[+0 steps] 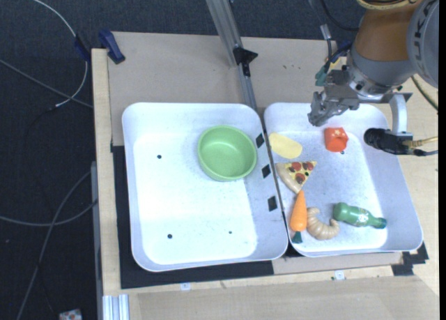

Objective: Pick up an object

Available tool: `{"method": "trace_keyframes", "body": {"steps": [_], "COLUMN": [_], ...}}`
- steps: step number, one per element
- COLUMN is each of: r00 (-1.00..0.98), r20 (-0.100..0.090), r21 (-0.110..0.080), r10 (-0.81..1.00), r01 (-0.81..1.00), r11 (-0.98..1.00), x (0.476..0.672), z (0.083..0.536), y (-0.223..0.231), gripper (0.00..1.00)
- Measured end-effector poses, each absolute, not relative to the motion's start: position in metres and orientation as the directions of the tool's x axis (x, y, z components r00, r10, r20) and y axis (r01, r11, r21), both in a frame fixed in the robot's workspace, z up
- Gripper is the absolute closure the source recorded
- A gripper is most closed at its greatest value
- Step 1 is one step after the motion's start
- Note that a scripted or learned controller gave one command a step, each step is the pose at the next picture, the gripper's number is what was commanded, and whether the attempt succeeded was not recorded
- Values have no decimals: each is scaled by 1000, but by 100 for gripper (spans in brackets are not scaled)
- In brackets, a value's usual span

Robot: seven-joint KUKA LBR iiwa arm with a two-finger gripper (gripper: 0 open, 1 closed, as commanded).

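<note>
A: Orange and grey, that is the arm in the upper right of the frame, and its claw [326,111] hangs over the top edge of the right bin [390,193]. Which step is this?

B: I judge it the approach. Nothing sits between the fingers, so no pick has been made. Whether the claw is spread or closed I cannot tell; it is dark and seen from above.

A: What is nearest to it?

B: The red pepper [336,139], just below and right of the claw, in the upper middle of the right bin. It seems the likely target, though any object would satisfy the task.

A: So what does the next move call for?

B: Centring over the pepper, a short shift toward the lower right, then a straight descent and a firm close. The pepper looks rounded, so an off-centre grip could squeeze it aside.

A: Count the things for me.

B: Two white bins on the counter [174,61]. The left bin [174,242] holds one green bowl [226,153]. The right bin holds six: one red pepper, one pale yellow piece [286,146], one pizza slice [296,174], one carrot [299,212], one tan curled piece [322,226], and one green bottle [357,215] lying on its side.
</note>
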State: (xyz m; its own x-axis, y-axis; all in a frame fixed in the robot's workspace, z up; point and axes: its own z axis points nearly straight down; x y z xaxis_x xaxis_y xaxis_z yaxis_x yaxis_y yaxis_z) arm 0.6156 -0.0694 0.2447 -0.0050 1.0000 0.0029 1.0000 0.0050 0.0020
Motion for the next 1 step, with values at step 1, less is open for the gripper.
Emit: {"method": "trace_keyframes", "body": {"steps": [1], "r00": [-5], "r20": [6], "r21": [-12], "r10": [1000], "r01": [1000], "r11": [5], "x": [609], "z": [234], "y": [-16], "gripper": [100]}}
